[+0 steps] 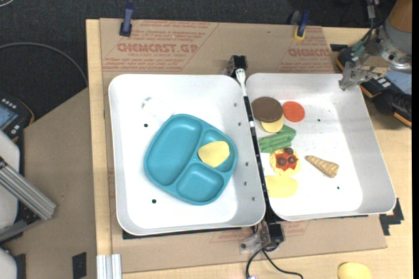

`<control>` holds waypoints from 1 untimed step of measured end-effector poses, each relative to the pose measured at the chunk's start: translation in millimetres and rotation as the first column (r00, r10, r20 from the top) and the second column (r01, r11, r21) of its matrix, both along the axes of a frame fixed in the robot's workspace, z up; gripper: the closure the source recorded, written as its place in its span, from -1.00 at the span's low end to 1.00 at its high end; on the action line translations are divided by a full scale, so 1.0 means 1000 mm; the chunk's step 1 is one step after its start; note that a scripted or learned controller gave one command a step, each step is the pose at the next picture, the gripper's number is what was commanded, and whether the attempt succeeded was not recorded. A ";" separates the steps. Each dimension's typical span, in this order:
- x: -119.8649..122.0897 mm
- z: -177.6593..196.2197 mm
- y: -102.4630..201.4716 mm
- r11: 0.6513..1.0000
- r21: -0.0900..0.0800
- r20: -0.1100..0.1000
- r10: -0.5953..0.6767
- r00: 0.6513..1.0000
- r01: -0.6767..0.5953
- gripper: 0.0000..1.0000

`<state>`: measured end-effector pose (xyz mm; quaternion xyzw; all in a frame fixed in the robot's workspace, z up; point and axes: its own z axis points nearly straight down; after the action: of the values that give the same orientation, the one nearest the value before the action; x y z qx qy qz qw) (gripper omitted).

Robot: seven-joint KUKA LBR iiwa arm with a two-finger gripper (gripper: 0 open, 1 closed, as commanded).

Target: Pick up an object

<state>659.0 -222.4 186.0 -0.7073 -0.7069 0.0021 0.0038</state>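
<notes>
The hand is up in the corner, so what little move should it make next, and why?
Probably swing the hand left and toward the near side until it hangs above the cone. The hand sits at the right bin's far rim holding nothing, and the cone lies apart from the other toy foods, which looks like the easiest pick.

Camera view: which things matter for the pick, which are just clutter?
Job:
gripper at the right bin's top corner
brown disc
red disc
green pod
cone
yellow piece on the blue tray

Clutter:
blue clamps
cables
</notes>
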 end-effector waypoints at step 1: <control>0.009 0.220 -0.002 1.000 -0.012 0.030 0.002 1.000 -0.002 1.00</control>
<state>668.0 -224.3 406.1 -0.7064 -0.7077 -0.0046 -0.0111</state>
